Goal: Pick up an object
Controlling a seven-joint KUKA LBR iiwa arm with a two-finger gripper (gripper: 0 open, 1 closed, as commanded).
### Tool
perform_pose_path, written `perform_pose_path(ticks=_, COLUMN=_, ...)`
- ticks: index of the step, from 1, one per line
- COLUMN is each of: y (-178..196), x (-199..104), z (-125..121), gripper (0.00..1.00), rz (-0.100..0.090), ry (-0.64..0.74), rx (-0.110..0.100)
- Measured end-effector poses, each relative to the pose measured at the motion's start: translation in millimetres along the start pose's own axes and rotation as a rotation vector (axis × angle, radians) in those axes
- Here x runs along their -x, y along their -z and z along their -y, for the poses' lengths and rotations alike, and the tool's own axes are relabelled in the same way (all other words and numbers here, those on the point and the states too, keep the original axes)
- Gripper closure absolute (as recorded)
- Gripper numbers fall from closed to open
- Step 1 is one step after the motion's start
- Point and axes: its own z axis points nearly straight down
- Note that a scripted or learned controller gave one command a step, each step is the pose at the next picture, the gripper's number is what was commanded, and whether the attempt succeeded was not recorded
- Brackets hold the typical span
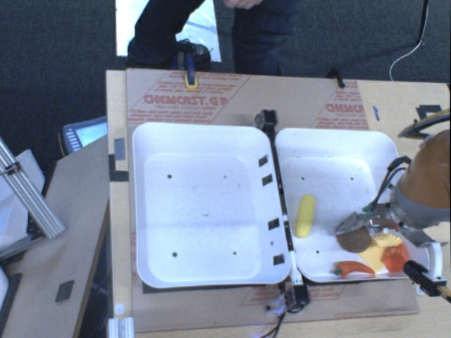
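Whether the gripper [363, 225] is clenched or released cannot be told; it hangs low in the near right corner of the right bin [331, 146], over a brown round object [354, 241]. Just beside lie an orange-red piece [354, 269] and yellow and red items [390, 252]. A yellow corn cob [305, 215] lies apart to their left, and the left bin [204, 136] adjoins.

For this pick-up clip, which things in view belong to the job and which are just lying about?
Job:
- gripper, low in the right bin
- corn cob
- brown piece
- yellow piece
- red pieces

Lying about:
- left bin
- cardboard
- person behind the bench
- aluminium rail
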Motion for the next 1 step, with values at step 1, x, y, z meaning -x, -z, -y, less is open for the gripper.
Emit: perform_pose_path(ticks=1, y=192.7, x=-32.2, z=-64.8, gripper=0.0, rz=0.003, ry=0.013, rx=0.011)
